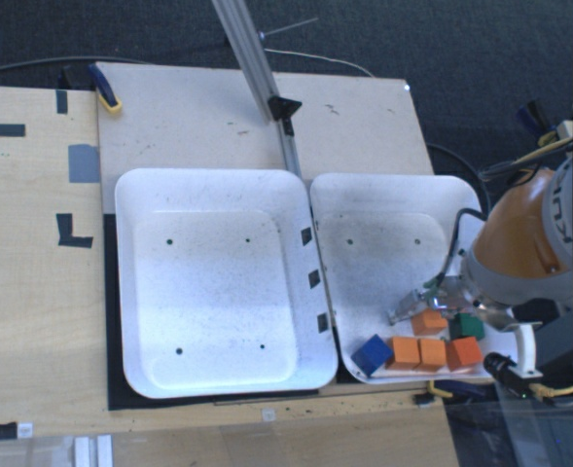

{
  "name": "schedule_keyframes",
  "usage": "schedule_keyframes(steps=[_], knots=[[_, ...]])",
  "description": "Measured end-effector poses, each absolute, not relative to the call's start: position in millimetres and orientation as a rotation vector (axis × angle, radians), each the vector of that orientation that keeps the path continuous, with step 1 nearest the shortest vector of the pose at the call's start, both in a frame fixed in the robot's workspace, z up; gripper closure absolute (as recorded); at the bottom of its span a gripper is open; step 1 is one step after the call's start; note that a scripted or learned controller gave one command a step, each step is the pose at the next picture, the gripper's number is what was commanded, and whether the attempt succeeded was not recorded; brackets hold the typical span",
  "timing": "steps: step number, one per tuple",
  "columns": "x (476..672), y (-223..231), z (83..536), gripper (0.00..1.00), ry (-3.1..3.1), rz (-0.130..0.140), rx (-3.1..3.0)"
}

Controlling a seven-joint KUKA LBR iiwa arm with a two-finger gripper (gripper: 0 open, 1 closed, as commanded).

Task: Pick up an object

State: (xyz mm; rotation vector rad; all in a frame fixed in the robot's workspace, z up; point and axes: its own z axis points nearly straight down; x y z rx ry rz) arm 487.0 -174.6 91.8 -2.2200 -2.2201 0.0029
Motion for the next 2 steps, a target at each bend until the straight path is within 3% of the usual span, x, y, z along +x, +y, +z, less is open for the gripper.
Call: schedule_keyframes(steps=[1, 2], knots=[[483.5, -173, 167, 0.00, -2.227, -0.003, -2.223], [493.1, -186, 91, 0.00, -2.226, -0.003, -2.220]])
